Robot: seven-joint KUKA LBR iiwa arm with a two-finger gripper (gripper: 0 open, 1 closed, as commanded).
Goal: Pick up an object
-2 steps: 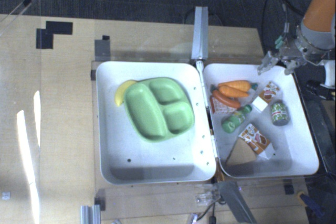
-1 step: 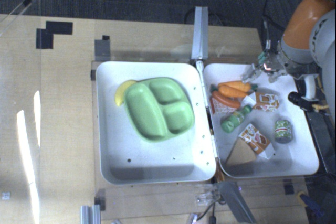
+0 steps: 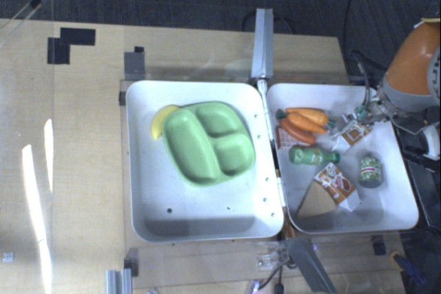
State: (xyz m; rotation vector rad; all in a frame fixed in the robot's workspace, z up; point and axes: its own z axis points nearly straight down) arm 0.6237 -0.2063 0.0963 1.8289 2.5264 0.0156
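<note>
Grey arm (image 3: pixel 428 89) with rounded orange band (image 3: pixel 413 67) and small pale tool (image 3: pixel 365 109)

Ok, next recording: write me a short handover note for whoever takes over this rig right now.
Gripper: low over the far right corner of the right bin, beside a small packet; nothing visibly held.
Right bin contents: two carrots, green bottle lying on its side, small can, carton on a brown card.
Left bin: green divided tray with a banana partly under it.
Done: nothing lifted yet.
Left: grasp one object and raise it; the packet looks the closest candidate.
</note>
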